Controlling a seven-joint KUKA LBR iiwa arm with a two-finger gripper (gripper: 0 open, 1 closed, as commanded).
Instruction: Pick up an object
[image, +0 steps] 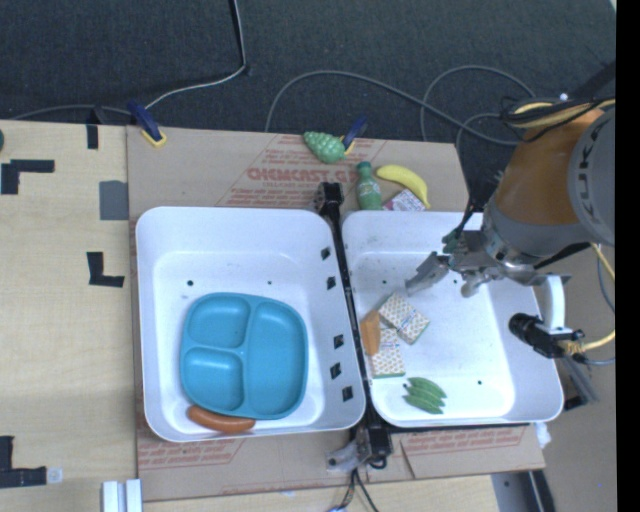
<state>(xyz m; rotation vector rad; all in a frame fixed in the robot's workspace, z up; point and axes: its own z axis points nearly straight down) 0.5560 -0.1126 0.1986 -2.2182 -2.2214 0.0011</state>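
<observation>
hovering with jaws spread and nothing between them, gripper (450, 277) low over right bin (520, 395), just at two o'clock of waffle pieces (404, 318), likely the nearest pick, pea pod (424, 393) at six.

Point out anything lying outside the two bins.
Three toy foods sit on the cardboard behind the bins rather than in them: a green leafy piece, a small green bottle and a banana near the right bin.
</observation>
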